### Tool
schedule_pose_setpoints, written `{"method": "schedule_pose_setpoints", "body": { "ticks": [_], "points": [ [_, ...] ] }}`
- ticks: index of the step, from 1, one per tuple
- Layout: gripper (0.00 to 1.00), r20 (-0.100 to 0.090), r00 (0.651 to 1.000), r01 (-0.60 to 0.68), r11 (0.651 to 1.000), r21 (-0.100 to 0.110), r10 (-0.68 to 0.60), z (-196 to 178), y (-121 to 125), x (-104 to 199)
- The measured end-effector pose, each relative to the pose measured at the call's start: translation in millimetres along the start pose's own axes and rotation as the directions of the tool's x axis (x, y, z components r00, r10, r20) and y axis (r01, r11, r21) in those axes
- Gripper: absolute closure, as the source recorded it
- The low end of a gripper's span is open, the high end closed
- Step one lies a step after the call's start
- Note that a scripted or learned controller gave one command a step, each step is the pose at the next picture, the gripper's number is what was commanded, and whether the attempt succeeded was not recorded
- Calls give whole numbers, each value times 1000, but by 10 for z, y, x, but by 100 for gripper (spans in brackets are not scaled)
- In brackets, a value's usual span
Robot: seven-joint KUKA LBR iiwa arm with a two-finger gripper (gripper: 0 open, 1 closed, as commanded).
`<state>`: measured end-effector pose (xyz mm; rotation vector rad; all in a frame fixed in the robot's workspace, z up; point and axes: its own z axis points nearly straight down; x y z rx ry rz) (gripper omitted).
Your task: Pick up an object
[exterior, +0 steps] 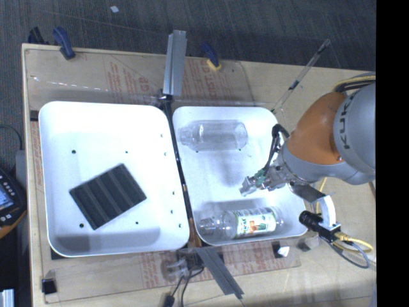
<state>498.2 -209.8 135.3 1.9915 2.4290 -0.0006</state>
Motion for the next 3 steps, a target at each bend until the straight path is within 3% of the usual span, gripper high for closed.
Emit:
{"method": "schedule_pose_setpoints", "body": {
  "ticks": [1, 2, 3],
  "points": [
    [0, -3, 991, 135, 991, 2, -135, -94, -143, 383],
    [0, -2, 1000, 17, 1000, 3, -17, 448, 380, 688],
    [0, -1, 943, -332, 943, 2, 332, -249, 406, 420]
  ]
}}
